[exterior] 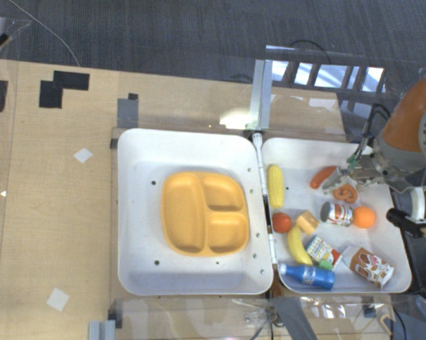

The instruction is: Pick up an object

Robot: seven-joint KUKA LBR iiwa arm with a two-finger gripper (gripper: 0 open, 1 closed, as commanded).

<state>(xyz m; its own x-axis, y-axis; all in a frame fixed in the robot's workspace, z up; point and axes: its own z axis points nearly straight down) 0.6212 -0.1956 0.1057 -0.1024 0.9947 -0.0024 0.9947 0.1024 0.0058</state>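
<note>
Arm (412, 125): grey with its orange band, reaching in from the right over the right bin's far right corner.
Gripper (352, 173): low over the right bin (298, 152), in its far right part; the fingers are too small and blurred here, so I cannot tell if they are spread or closed.
Under the gripper: an orange pretzel-shaped toy (344, 193) sits just on the near side of the tips, and a red sausage (323, 177) lies just to their left, tilted. Whether either one touches the fingers, I cannot tell.
Can (336, 213): lying on its side just nearer than the pretzel toy, next to an orange ball (364, 217) by the bin's right edge.
Corn cob (275, 186): lengthwise along the right bin's left edge, well apart from the gripper.
Middle of the bin: a red tomato (281, 222), a pale cheese wedge (307, 222) and a banana (298, 245), clustered near the left edge.
Near edge: a blue bottle (308, 276) lying flat, a small colourful carton (322, 251) just behind it, and a brown and white carton (369, 267) toward the near right corner.
Left bin (137, 219): a yellow divided plate (205, 213) sits in its middle.
</note>
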